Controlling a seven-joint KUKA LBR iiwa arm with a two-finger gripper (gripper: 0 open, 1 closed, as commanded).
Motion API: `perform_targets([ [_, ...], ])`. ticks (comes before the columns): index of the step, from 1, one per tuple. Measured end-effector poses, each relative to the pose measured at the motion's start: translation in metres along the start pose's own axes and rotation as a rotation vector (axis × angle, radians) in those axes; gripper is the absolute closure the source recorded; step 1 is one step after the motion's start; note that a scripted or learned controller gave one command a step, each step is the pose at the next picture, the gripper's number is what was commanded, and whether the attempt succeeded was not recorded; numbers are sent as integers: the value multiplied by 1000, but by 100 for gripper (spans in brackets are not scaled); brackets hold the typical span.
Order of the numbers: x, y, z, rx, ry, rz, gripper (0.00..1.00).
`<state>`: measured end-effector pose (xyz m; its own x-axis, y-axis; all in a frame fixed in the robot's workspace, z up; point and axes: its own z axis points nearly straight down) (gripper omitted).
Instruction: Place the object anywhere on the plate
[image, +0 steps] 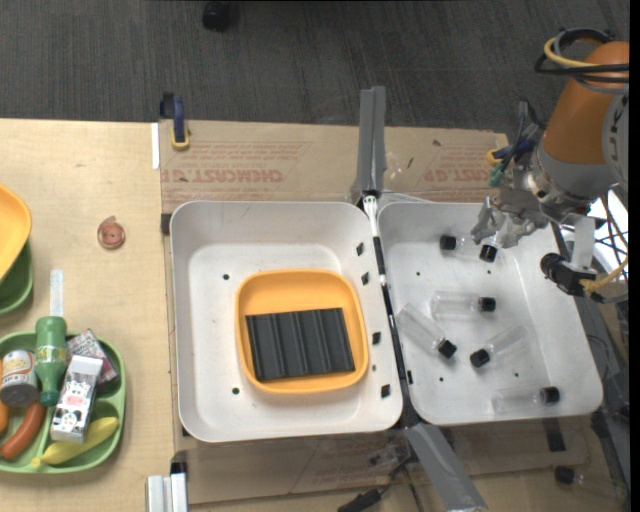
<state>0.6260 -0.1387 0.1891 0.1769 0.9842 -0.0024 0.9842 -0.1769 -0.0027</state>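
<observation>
An orange plate (300, 281) lies in the middle of the left bin (200, 300). On it rests a black ridged rectangular object (300, 342). The gripper (500, 233) hangs over the back of the right bin (570, 340), below the arm's orange band, well away from the plate. A small black cap (487, 252) sits just under the gripper's tip; I cannot tell whether it is held. Several clear vials with black caps lie loose in the right bin, such as one vial (458, 305) in the middle and another vial (522, 401) near the front.
A metal divider post (371, 140) stands between the bins at the back. On the wooden table to the left are a green tray of toy food (60, 395), a yellow bowl (10, 235) and a small pink disc (112, 234). Cables hang beside the arm at the right.
</observation>
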Motion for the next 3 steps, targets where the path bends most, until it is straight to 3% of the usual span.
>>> perform_targets([
  [1, 0, -55, 15, 1, 2, -61, 100],
  [2, 52, -3, -72, -2, 1, -203, 100],
  [3, 82, -23, -1, 1, 1, -334, 100],
])
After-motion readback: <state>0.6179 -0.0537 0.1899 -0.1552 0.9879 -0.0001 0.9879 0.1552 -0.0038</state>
